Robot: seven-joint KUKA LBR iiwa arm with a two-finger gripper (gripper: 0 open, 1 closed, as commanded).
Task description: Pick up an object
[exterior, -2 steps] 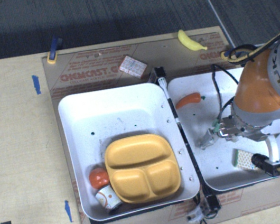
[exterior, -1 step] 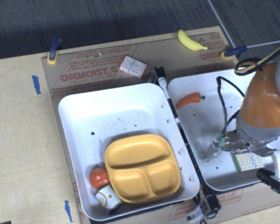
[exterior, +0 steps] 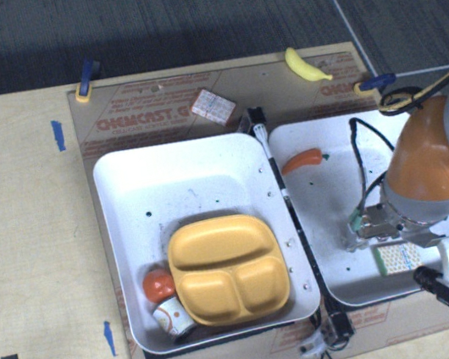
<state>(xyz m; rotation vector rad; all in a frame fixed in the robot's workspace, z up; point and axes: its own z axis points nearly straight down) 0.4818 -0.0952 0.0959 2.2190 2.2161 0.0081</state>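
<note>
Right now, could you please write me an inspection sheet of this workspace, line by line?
Surface: wooden bench with cardboard sheet under two shallow white plastic bins, left bin and right bin.
Job's things: yellow three-compartment plastic tray, orange-red ball and small white-and-orange cup in left bin; orange carrot-shaped toy and green-white patterned card in right bin.
Clutter: yellow toy banana and pale patterned block on the cardboard.
Grippers: gripper low over right bin, above the card.
Cables: black cable on the arm.
Surroundings: dark carpet.
</note>
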